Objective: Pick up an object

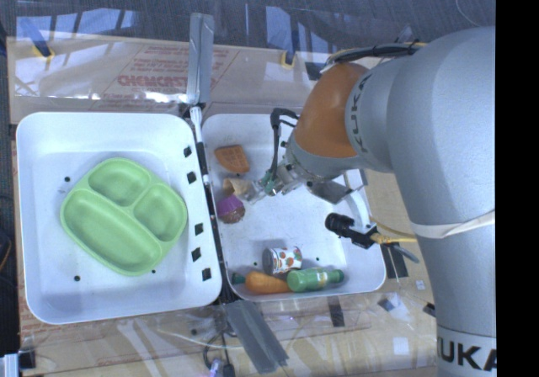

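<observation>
risk lies mostly in crowding: the end effector sits low in the right bin, just beside a small tan piece and a purple onion-like toy, with a brown bread slice close above, so a descent could nudge one aside or pinch two at once. whether it is wide, narrow or holding anything i cannot tell, since the wrist hides it. a small can, carrot and green bottle lie well apart along the near wall; the green divided plate sits in the left bin.
</observation>
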Robot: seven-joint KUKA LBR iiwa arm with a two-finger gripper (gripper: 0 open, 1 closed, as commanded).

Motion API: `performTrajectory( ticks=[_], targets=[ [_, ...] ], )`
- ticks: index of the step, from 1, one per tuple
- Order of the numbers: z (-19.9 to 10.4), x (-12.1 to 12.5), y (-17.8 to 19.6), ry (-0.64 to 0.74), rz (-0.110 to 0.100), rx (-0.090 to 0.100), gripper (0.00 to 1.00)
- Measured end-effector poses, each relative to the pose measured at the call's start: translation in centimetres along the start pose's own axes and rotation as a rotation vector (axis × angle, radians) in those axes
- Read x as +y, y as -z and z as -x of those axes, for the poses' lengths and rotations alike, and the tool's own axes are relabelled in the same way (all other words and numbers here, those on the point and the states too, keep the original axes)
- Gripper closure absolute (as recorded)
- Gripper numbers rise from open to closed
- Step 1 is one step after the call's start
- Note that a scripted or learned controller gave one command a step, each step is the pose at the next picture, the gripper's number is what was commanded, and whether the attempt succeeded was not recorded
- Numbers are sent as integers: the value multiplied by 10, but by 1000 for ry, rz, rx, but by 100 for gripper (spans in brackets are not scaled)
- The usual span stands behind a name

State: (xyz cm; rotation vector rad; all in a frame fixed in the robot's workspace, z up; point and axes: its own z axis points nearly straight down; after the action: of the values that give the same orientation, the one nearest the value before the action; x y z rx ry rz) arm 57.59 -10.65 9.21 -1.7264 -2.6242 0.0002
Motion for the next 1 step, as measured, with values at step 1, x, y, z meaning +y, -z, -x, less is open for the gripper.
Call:
performTrajectory(
  ticks=[1],
  targets=[
    [14,40,0,-127,0,0,0]
  ],
)
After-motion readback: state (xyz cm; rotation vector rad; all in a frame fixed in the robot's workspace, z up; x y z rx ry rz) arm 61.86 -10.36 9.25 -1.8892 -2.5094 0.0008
